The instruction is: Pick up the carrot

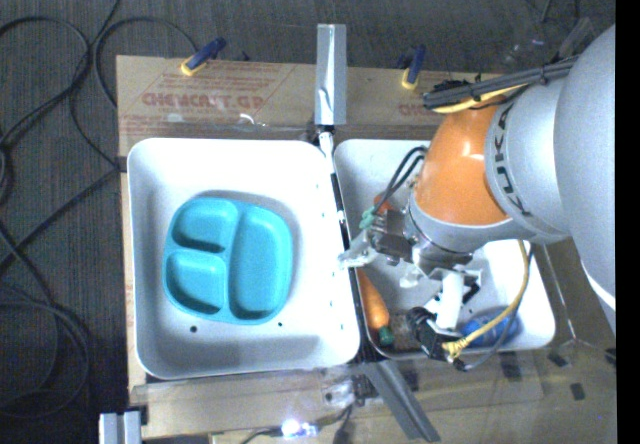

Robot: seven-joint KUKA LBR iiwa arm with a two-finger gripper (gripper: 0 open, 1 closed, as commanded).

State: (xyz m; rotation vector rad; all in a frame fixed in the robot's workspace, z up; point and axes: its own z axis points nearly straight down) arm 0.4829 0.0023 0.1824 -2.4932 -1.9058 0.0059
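Two white bins side by side on the bench. Left bin [140, 232] holds a blue divided plate [232, 257], three compartments, sitting about centre on the floor of the bin. Right bin [360, 162] is largely covered by the arm [560, 162], which comes in from the right edge of the view, orange band [455, 177] over the bin's middle. Gripper [395, 252] hangs low over the left half of the right bin, close to the wall shared with the left bin; how wide it stands cannot be told, the wrist housing hides it from above. Carrot [374, 304] lies on the floor of the right bin, along its left wall and toward the near corner, long axis running roughly up and down the view. It sits just below the gripper in the view, nothing seen closed around it; whether the two touch cannot be made out. A small green bit [383, 336] lies at the carrot's lower end. A blue object [497, 328] rests toward the near right corner of the same bin, partly hidden. Two blue clamps [203, 54] on the board behind the bins.
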